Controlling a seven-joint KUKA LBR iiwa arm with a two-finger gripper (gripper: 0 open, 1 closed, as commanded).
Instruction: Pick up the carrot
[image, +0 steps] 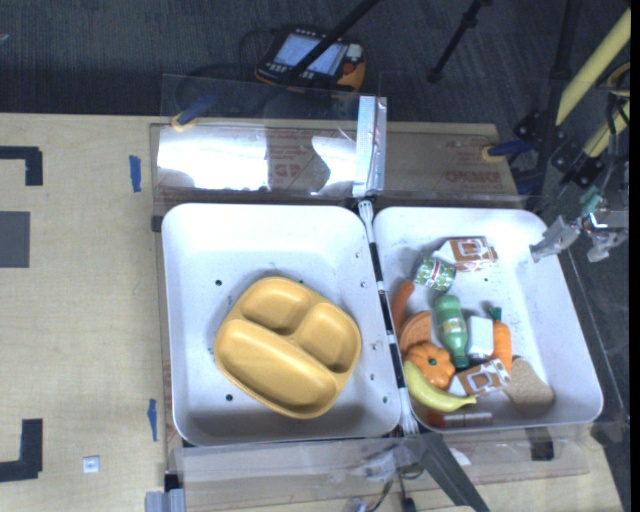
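A pale wooden counter carries two shallow white bins side by side, dark floor beyond. Nearest, in the right bin, lies a crowded heap: a banana, a small pumpkin, a green bottle, small cartons and a brown bread piece. The carrot lies at the heap's right side, touching its neighbours, green stub pointing far. The left bin holds a yellow moulded tray. Farther right, the gripper hangs over the right bin's far right rim, well apart from the carrot; whether it is apart or together cannot be told. Judged stage: approach not begun. The next move calls for travel leftward and nearward, then descent onto the carrot clear of the bottle.
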